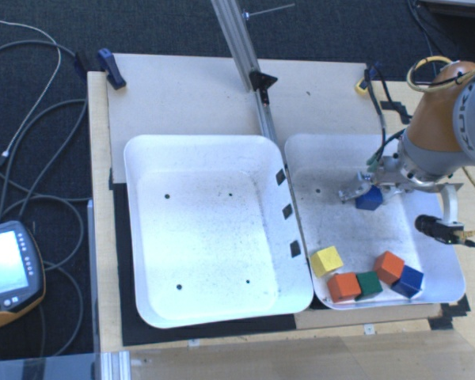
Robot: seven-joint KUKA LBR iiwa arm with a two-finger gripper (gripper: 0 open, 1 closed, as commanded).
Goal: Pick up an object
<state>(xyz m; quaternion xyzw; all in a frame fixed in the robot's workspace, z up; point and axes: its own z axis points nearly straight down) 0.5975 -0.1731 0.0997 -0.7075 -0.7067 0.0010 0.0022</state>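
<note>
- Gripper (pixel 364 191) hovers over the right bin (pixel 427 295), fingers closed around a small blue block (pixel 370 201).
- The block sits between the fingertips, apart from the others.

arm (pixel 447 121): enters from 3 o'clock, wrist angled toward 9 | gripper (pixel 362 192): fingers clamped on blue block (pixel 370 200)

Even, bright light falls from overhead, with no hard glare. The two white bins (pixel 210 228) look clean and well exposed, casting only thin soft shadows along their near rims. Beyond the bench (pixel 182 93), the carpet is dim. Focus is slightly soft throughout, fine detail grainy.
</note>
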